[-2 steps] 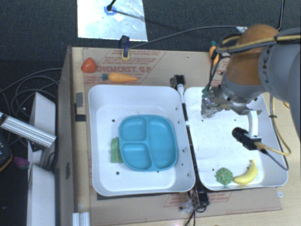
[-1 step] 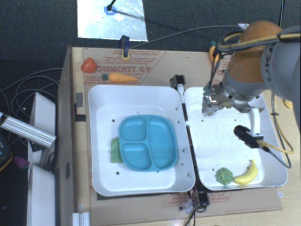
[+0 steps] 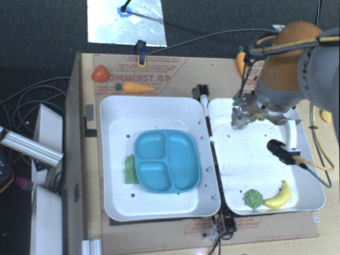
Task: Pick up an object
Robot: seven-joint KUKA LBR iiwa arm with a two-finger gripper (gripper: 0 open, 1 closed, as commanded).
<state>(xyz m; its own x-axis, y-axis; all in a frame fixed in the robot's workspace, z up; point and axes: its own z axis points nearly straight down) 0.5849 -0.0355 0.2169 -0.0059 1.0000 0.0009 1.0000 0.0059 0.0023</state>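
The gripper [image 3: 241, 118] is seen over the far left part of the right bin [image 3: 313, 195], close to the divider between the bins. Whether it is open or closed cannot be told, and nothing is seen held. A yellow banana [image 3: 279, 196] and a green bumpy ball [image 3: 253, 198] are lying side by side at the near edge of that bin. A blue divided plate [image 3: 166, 160] is set in the left bin [image 3: 114, 142], with a green piece [image 3: 129, 170] touching its left side.

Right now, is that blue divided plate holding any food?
Empty: all three sections of the blue plate show bare blue. A green piece lies beside it.
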